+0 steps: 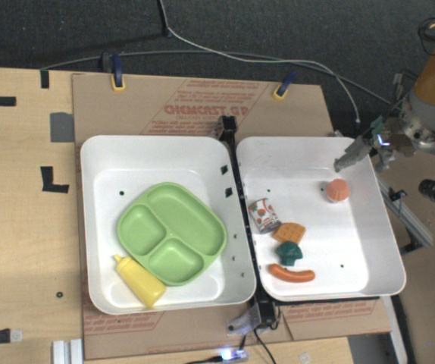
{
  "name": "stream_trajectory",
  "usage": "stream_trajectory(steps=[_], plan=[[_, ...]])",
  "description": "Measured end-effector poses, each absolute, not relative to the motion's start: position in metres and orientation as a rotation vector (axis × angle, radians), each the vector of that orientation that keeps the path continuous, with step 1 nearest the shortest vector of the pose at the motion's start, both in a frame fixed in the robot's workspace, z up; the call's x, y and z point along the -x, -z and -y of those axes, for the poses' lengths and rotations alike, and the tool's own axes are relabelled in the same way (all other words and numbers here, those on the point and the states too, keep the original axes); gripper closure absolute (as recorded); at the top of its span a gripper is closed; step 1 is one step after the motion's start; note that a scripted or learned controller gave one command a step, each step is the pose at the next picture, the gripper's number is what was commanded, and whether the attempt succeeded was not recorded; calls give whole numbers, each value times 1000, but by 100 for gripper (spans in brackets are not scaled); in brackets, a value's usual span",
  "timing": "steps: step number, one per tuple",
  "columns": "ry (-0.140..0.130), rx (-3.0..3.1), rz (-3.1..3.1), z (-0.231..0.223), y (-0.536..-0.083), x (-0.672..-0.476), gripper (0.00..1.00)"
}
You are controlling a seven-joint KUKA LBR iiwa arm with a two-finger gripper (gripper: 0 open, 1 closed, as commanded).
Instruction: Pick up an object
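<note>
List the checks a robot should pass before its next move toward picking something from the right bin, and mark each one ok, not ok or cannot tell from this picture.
1. Targets in the right bin: ball, can, cracker, broccoli, sausage all visible: ok.
2. Nearest target unobstructed: ball lies apart from the others: ok.
3. Tool over the right bin, near its far right corner, above the ball: ok.
4. Tool open: cannot tell.
5. Nothing held already: cannot tell.
6. Left bin items, tray and bottle, out of the path: ok.
</note>
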State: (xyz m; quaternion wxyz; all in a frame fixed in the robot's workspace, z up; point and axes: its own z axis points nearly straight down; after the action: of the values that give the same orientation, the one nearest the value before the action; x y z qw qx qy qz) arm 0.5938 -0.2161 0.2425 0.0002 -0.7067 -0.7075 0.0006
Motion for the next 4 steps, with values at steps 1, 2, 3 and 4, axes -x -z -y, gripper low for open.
stream_trajectory(steps=[1,2,3,4], plan=[[-5,2219,2221,217,-199,-597,0],[-8,2218,2219,218,-150,-587,0],[-6,2219,2222,223,-88,-588,0],[-2,2219,2225,223,-102,-590,100]])
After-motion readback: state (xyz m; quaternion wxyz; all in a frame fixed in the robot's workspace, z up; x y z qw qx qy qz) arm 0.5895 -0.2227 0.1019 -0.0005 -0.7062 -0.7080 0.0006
